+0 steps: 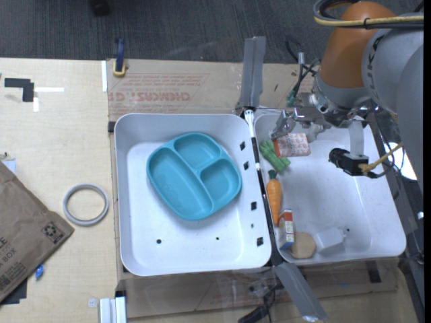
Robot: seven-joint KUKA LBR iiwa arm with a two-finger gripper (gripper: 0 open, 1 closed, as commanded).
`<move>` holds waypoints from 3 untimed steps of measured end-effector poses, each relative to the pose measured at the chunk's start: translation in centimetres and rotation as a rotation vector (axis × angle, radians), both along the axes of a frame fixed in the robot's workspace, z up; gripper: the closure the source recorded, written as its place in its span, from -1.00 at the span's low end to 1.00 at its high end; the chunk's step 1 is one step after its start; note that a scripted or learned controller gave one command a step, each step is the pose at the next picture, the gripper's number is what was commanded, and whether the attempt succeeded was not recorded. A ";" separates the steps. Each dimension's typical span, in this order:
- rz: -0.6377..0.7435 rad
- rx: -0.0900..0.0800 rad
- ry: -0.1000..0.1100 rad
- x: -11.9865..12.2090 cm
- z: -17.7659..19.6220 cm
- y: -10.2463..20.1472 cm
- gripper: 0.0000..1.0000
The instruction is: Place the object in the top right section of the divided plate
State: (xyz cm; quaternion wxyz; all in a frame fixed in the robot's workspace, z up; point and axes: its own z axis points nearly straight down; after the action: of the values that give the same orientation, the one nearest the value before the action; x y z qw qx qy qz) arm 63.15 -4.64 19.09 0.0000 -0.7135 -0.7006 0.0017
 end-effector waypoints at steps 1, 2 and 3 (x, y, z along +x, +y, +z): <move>0.061 0.001 0.000 -0.3 -6.1 -6.0 1.00; 0.168 0.000 -0.004 2.7 -9.8 -10.9 1.00; 0.239 -0.001 -0.005 2.8 -9.8 -15.3 1.00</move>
State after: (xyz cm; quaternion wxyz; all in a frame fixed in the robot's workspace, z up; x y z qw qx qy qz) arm 65.93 -19.90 9.30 -0.0021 -0.6250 -0.7806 0.0002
